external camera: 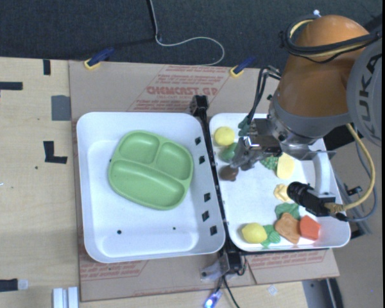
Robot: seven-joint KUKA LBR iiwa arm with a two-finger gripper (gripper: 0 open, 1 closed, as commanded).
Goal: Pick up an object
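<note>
Because the gripper (pixel 242 154) hangs low over the right bin (pixel 337 239) near its left wall, your closest pick is the brown piece (pixel 228 171) just under its tips, the yellow ball (pixel 224 135) beyond; I cannot tell its state.

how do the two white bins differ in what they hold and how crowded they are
The left bin holds one large thing, a green divided plate; the right bin holds many small ones, among them a yellow ball, a lemon and a red block.
The left bin has bare floor around the plate; the right bin is crowded.
The arm's end effector is over the right bin, not the left.
Both are shallow, white and square.
</note>
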